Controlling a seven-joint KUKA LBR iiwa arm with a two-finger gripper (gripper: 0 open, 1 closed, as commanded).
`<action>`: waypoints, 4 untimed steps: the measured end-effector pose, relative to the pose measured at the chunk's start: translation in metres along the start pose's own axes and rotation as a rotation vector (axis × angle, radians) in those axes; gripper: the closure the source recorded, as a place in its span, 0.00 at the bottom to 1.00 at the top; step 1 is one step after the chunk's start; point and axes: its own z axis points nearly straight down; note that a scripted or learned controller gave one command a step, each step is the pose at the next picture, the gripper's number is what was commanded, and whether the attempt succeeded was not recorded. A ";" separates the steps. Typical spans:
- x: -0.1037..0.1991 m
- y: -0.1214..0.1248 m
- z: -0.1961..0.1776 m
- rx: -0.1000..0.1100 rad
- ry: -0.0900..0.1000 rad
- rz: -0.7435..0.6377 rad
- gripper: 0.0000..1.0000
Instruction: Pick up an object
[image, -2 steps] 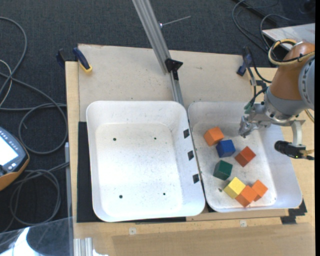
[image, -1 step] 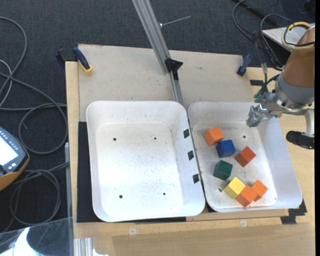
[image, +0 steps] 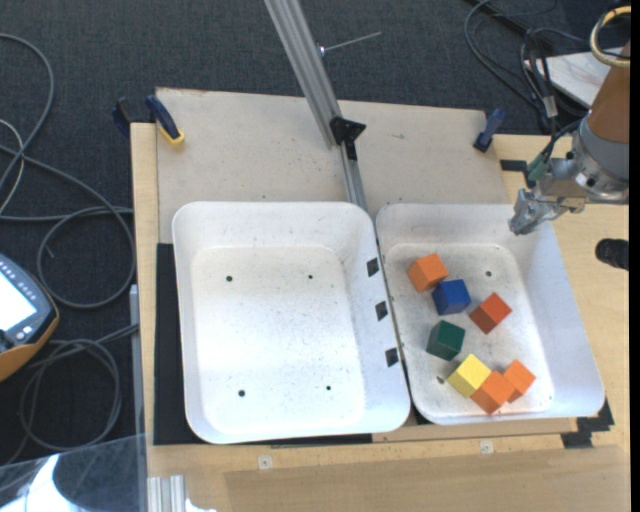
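The right bin (image: 560, 300) holds several small blocks: an orange one (image: 428, 270), a blue one (image: 451, 296), a red-brown one (image: 490, 312), a dark green one (image: 446, 339), a yellow one (image: 468, 376) and two orange ones (image: 505, 385) at the front. My gripper (image: 524, 220) hangs over the bin's far right corner, above and to the right of the blocks, with nothing visibly in it. Its fingertips look close together.
The left bin (image: 200, 230) lies beside the right one. A slanted metal pole (image: 318, 85) rises from the back board between the bins. Blue clamps (image: 165, 118) hold the board's back corners. Cables lie on the dark floor at left.
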 end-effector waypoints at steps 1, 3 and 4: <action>0.000 0.000 0.024 0.011 0.002 0.001 1.00; 0.104 -0.022 0.024 0.011 0.005 -0.004 1.00; 0.154 -0.027 0.026 0.011 0.006 -0.004 1.00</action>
